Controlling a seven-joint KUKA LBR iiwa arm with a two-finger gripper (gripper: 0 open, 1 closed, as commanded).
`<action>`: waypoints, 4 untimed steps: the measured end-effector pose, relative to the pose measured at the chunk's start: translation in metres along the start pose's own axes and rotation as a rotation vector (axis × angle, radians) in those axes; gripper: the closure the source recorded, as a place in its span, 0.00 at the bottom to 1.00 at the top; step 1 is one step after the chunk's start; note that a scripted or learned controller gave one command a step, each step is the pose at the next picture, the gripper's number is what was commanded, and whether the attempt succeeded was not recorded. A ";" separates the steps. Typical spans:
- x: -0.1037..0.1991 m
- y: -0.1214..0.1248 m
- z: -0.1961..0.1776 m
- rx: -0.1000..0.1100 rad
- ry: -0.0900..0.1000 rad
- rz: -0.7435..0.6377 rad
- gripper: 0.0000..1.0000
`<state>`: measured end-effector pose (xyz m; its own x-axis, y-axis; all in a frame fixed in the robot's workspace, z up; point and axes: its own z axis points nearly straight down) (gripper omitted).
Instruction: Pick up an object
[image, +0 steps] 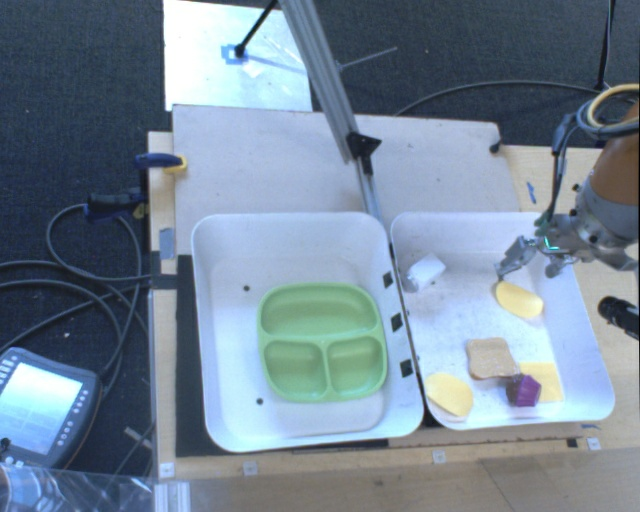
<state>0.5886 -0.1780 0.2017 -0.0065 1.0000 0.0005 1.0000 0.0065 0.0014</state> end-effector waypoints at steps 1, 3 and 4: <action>-0.008 0.005 0.049 0.003 -0.001 0.005 0.00; -0.010 0.013 0.110 0.000 -0.002 0.005 0.00; -0.010 0.014 0.099 -0.004 -0.003 0.005 1.00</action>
